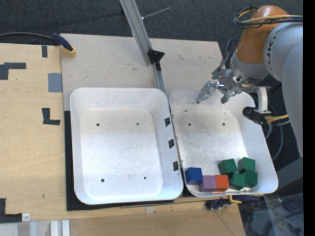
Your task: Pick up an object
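Small blocks lie clustered at the near end of the right bin (pixel 256 146): a blue block (pixel 193 175), a purple block (pixel 209 182), an orange block (pixel 222 182) and several green blocks (pixel 239 171). My gripper (pixel 212 97) hangs over the far edge of that bin, well away from the blocks. Its two fingers are spread apart with nothing between them, so it is open.
The left bin (pixel 120 144) sits beside the right one. A slanted metal rail (pixel 140 31) runs from the top of the view down between the bins. The arm's grey body and orange band (pixel 258 38) occupy the upper right.
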Controlling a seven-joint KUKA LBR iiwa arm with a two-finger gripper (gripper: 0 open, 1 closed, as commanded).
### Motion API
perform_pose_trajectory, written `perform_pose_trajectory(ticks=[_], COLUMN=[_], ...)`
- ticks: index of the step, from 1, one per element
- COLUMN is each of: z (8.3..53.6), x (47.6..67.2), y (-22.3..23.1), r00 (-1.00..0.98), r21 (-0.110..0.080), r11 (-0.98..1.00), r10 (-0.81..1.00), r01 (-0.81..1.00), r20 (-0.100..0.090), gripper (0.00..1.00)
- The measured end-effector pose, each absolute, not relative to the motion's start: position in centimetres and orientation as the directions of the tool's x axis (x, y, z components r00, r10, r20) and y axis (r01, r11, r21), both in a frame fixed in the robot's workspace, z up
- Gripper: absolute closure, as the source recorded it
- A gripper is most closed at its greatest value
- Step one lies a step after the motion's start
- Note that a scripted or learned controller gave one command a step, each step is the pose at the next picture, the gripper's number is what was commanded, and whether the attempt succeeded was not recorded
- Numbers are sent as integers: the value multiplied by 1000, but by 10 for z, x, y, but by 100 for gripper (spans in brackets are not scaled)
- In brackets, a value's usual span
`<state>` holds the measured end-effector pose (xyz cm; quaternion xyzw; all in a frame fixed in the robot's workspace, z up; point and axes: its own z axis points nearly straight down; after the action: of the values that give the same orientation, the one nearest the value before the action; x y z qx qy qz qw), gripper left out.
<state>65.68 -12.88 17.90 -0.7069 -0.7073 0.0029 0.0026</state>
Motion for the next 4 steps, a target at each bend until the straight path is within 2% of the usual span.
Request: perform_pose_trajectory(ticks=[1, 2, 4], z=[135, 148, 258], x=[658, 659, 656], y=[-127, -127, -121], r00=[-1, -3, -2], r21=[-6, -2, 5], r11=[1, 3, 2], r10=[1000, 1000, 1000], r01=[1000, 1000, 1000], r20=[-1, -1, -1], gripper=[0, 100, 100])
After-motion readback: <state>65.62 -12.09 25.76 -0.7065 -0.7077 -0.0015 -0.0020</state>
